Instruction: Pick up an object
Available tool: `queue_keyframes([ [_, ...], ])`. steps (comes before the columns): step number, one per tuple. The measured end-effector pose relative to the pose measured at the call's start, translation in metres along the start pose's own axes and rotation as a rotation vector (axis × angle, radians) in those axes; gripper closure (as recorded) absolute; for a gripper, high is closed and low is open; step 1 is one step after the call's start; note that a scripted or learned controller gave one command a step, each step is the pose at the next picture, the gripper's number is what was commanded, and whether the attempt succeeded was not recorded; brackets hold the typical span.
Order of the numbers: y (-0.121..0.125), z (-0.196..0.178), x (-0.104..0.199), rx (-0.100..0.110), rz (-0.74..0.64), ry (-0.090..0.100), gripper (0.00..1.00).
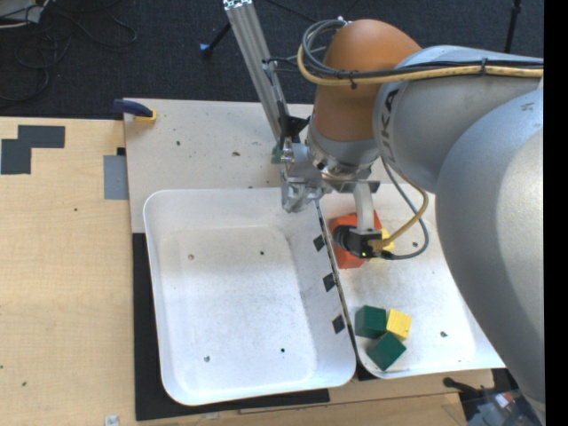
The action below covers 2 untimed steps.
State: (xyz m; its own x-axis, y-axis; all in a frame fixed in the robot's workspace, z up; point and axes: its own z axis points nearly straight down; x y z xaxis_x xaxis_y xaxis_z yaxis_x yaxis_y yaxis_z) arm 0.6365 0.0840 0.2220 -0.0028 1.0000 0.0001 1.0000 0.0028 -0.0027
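Fingers of the gripper [297, 198] are blurred together, so their state cannot be told; an orange object [353, 238] is seen just right of them.

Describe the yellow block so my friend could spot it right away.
Find the right-hand white bin, under the big grey arm. Near its front edge sit three small blocks in a cluster. The yellow block is the only yellow one, between two green blocks.
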Motion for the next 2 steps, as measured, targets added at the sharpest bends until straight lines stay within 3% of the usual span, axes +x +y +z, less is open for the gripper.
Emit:
queue_keyframes([
  [1,0.0145,-0.0128,0.0069,-0.002,0.003,0.000,1.00],
  [2,0.0135,-0.0120,0.0079,0.001,-0.002,-0.001,0.00],
])
